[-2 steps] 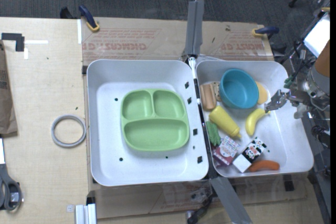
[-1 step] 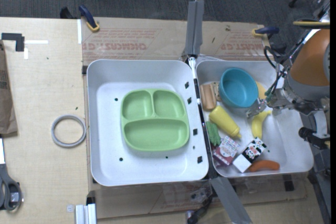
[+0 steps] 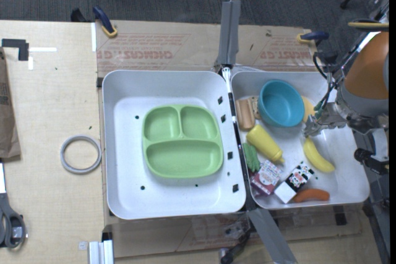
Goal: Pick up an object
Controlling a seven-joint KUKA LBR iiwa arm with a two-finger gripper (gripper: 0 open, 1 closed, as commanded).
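The right bin (image 3: 346, 188) holds a blue bowl (image 3: 281, 102), a yellow bottle-shaped toy (image 3: 265, 142), a banana (image 3: 317, 156), an orange carrot-like piece (image 3: 310, 195), a black-and-white carton (image 3: 297, 179), a pink box (image 3: 267, 176), a green piece (image 3: 252, 156) and a tan slice (image 3: 245, 113). My gripper (image 3: 311, 127) hangs low in this bin, just right of the bowl and above the banana's upper end. Nothing is visibly held in it. The left bin (image 3: 117, 133) holds a green divided plate (image 3: 182, 141).
The grey arm with its orange band (image 3: 371, 65) comes in over the right bin's far right side. On the bench to the left lie a tape ring (image 3: 80, 153), scissors (image 3: 9, 229) and a brown bag (image 3: 7, 114). Clamps (image 3: 105, 21) sit at the back edge.
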